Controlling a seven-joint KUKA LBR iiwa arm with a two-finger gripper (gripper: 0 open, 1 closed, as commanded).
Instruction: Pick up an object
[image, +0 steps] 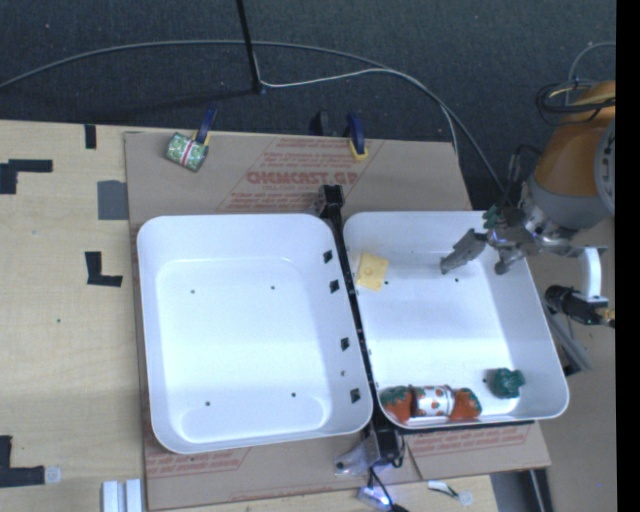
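The grey two-finger gripper (482, 252) hung over the upper right part of the right-hand shallow white bin (520, 300), fingers spread wide with nothing between them. So this looked like the approach step, nothing picked yet. Candidates lay well apart: a small flat yellow square piece (372, 271) near the bin's upper left, just beside the black divider (345, 300) between the bins, and along the near wall a red-and-white object with orange ends (432, 402) with a small green lump (505, 381) near it at the right corner. The yellow piece was nearest, so the next move probably called for a shift leftward, then a straight drop with the fingers straddling it. Being flat, it could slip out of the pinch. The arm's orange band (575, 150) was cut off at the frame edge, and the red-and-white object was too blurred to name. The left-hand white bin (240, 235) lay across the divider from all of this.
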